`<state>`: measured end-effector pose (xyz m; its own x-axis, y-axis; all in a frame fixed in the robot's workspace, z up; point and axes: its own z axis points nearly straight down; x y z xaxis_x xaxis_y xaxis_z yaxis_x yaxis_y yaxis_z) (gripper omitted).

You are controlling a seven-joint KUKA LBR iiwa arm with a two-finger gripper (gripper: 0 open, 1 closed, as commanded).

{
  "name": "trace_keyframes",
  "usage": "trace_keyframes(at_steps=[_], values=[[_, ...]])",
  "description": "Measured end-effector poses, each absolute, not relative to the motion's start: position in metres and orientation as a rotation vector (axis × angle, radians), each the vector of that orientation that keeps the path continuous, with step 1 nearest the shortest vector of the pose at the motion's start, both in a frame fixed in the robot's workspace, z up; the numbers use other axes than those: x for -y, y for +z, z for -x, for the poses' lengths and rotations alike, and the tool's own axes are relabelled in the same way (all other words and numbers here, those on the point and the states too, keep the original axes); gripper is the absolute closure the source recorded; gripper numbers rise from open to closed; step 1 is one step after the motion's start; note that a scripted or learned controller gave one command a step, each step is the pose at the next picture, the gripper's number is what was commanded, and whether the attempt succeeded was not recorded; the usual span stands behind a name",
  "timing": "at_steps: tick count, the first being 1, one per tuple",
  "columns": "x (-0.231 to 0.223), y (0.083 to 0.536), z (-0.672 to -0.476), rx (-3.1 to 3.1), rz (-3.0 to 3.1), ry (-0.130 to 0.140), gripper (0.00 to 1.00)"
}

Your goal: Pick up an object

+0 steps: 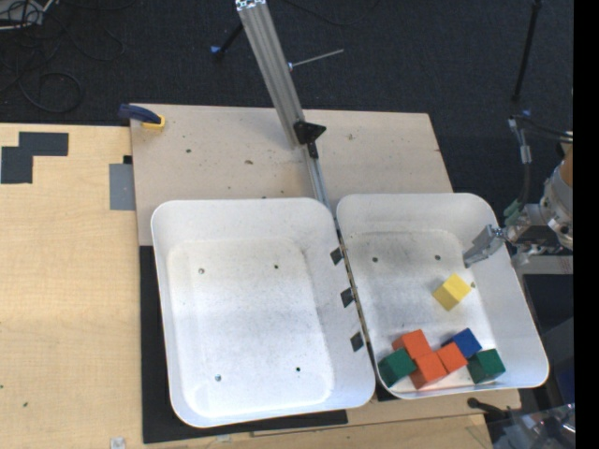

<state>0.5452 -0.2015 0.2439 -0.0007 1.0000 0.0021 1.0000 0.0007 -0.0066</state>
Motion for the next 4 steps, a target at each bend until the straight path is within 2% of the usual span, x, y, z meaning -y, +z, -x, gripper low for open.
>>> trace_keyframes(at_steps=[1,2,3,4], values=[[0.197,0.189,-0.535,2.215,2.216,0.006,0.0],[0.196,0.146,-0.534,2.214,2.218,0.005,0.0],[0.198,0.158,-0.535,2.209,2.228,0.002,1.0],[0.202,0.201,-0.536,2.219,2.227,-0.002,1.0]])
